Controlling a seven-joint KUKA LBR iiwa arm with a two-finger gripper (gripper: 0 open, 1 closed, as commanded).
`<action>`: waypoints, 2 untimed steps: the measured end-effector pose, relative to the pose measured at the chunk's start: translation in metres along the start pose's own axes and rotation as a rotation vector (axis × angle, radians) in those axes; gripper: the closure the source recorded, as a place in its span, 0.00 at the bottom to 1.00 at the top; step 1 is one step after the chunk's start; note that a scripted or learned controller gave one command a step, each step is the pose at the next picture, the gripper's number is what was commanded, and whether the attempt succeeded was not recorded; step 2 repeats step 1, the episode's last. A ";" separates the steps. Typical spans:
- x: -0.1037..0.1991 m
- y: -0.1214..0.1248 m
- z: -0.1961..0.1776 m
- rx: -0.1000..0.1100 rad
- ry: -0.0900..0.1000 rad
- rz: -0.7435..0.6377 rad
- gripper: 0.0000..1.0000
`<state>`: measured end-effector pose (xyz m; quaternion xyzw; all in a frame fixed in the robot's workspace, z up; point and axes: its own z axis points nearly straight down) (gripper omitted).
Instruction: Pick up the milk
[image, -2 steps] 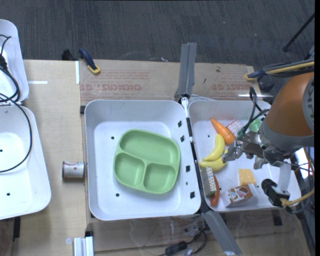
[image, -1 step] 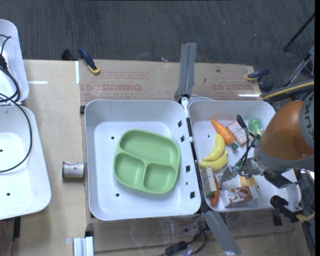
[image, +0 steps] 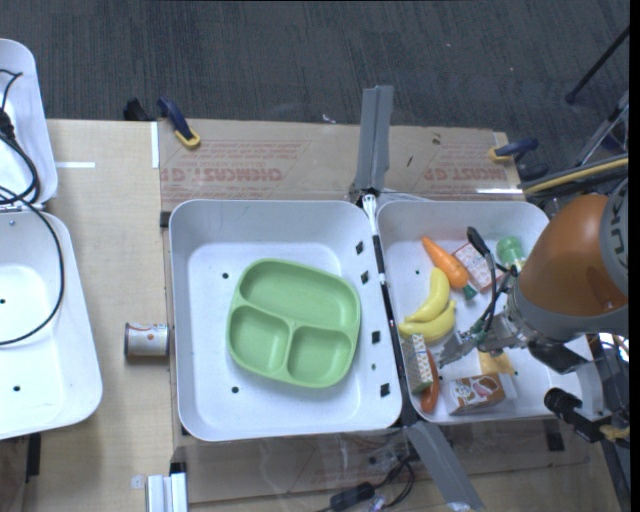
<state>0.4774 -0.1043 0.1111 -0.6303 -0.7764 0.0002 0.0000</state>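
Milk carton lies just below the gripper; finger spread unclear.

Milk carton, flat, right bin's front

Two white bins sit on a tan bench. In the left bin lies a pale green divided plate. The right bin holds a yellow banana, an orange carrot and, at the lower right of the frame, a brown-and-white carton. The arm has a broad orange band above grey metal. Blue clamps grip the brown cardboard, which bears reddish lettering.
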 end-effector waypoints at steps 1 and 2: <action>-0.025 -0.005 -0.015 0.000 -0.001 0.031 0.00; -0.025 -0.005 -0.015 0.000 -0.001 0.031 0.00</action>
